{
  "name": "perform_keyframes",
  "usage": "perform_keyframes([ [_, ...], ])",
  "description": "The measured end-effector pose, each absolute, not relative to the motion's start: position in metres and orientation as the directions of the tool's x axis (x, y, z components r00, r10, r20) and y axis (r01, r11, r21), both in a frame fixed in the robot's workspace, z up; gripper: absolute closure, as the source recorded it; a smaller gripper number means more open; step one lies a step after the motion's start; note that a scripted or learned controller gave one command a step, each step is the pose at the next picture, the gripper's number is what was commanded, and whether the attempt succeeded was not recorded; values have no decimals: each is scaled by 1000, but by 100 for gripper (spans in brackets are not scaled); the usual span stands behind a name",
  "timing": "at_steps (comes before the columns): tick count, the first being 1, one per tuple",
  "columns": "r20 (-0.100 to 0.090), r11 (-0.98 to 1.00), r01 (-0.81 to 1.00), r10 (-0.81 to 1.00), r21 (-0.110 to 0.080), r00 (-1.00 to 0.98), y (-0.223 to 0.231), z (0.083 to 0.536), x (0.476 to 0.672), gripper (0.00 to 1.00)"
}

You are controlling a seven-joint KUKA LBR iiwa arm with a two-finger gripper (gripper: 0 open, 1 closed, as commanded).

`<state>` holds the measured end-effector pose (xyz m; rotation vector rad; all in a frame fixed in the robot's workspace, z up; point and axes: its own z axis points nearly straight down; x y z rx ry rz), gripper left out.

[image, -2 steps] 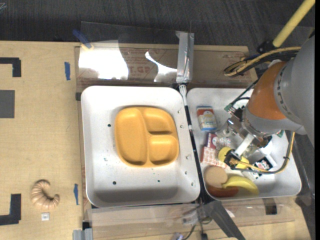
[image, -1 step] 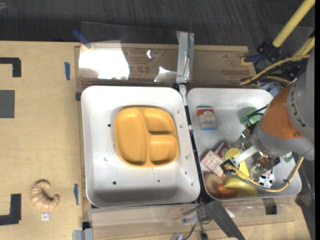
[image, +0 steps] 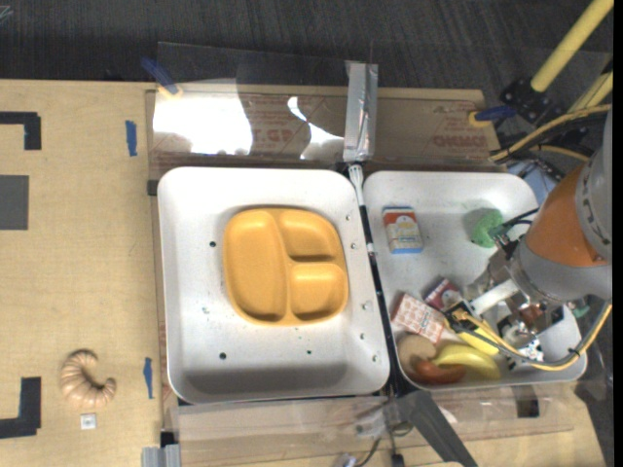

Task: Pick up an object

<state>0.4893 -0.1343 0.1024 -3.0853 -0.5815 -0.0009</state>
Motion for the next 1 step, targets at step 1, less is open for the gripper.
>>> perform_keyframes([
  [1,-6,-979,205,205,-3,979,-93,163,547,0],
])
